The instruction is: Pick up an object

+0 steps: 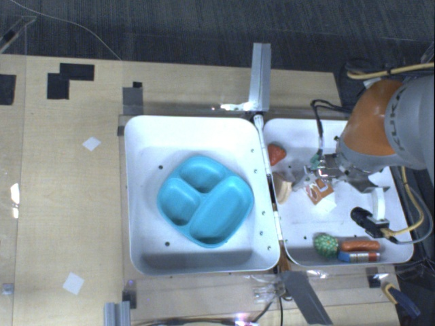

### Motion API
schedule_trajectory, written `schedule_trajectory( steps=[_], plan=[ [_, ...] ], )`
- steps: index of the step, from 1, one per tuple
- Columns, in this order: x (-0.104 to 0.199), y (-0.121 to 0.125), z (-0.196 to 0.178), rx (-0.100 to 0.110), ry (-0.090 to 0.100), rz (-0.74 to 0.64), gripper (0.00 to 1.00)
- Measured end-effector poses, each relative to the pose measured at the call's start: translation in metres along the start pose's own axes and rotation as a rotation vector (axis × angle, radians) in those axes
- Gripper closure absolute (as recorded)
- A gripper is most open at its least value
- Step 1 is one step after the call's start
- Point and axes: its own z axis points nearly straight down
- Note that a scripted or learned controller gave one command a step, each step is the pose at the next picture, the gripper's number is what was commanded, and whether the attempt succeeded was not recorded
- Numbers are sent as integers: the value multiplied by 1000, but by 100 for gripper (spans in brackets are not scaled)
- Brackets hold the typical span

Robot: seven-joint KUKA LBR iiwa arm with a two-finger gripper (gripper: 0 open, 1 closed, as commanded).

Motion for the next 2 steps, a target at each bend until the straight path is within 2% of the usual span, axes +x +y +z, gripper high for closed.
schedule_trajectory(
  steps=[1,2],
  plan=[
    [-1,2,-12,-6,-3,0,100],
    [68,33,-148,5,2,54,100]
  ],
)
